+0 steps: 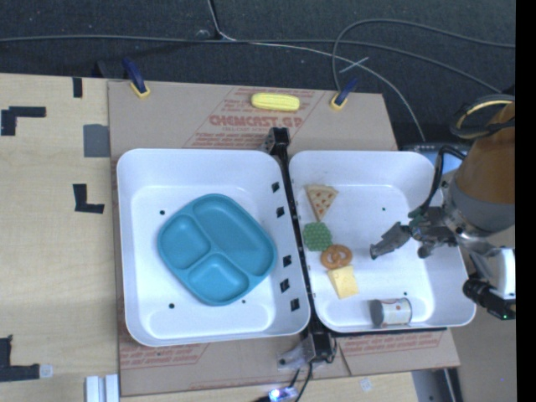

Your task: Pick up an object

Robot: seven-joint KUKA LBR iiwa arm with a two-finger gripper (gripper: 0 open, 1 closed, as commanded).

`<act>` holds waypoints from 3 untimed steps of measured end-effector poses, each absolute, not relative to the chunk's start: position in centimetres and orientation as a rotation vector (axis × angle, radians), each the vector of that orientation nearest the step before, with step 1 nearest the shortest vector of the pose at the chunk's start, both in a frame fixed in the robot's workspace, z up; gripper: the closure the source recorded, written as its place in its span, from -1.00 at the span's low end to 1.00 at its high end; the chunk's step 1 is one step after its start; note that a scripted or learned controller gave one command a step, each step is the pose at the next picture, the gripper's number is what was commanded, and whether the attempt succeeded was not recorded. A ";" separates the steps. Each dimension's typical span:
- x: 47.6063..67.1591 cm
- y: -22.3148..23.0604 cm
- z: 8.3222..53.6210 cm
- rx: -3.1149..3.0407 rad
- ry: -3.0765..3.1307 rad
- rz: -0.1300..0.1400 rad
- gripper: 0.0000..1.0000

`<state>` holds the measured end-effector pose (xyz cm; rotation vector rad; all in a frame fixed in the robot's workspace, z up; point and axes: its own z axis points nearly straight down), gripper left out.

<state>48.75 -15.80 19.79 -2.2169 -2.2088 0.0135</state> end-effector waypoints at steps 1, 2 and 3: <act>49.1 -15.8 20.4 -2.220 -2.221 0.003 -1.00; 48.6 -16.0 14.0 -2.217 -2.217 0.006 -1.00; 48.6 -16.0 9.0 -2.219 -2.219 0.002 -1.00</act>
